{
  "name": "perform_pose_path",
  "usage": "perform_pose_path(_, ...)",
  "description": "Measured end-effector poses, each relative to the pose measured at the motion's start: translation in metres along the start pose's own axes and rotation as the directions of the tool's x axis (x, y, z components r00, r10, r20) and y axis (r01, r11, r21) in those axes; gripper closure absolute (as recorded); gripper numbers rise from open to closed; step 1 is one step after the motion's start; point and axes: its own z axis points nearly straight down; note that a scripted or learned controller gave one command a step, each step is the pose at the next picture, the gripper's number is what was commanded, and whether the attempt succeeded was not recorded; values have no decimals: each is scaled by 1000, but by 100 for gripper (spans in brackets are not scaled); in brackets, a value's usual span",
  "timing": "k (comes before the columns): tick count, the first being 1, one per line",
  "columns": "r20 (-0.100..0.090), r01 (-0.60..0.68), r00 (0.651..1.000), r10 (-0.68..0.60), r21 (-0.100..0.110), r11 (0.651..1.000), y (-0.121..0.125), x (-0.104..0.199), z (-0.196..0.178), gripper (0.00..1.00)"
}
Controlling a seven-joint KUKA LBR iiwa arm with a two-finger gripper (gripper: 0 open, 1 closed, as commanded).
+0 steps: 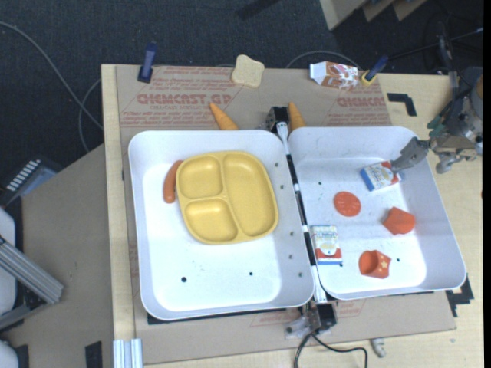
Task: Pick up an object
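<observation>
Single fixed overhead camera, looking down at a slant on the bench.

The camera sits high above the bench [115, 205] and faces downward, tilted enough that the bench edges run slightly skewed across the frame. It stands far enough back to take in both white bins whole: the left bin [153, 282] fills the lower centre-left of the frame, the right bin [430, 267] the lower centre-right. Dark floor [61, 21] shows across the top and down the left side, so the view reaches past the bench on those sides. The arm [460, 129] enters at the right edge, cut off by the frame there.
</observation>
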Motion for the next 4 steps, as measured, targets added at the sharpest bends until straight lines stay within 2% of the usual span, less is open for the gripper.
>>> perform_pose_path(1, -2, 1, 1000, -1, 4, 1000, 41, 66, 91, 0)
perform_pose_path(2, 1, 0, 1000, 0, -3, 1000, 22, 88, 165, 0)
perform_pose_path(3, 3, -1, 1000, 1, -7, 1000, 23, 87, 154, 100)
perform_pose_path(4, 2, -1, 1000, 1, -6, 1000, 23, 87, 154, 0)
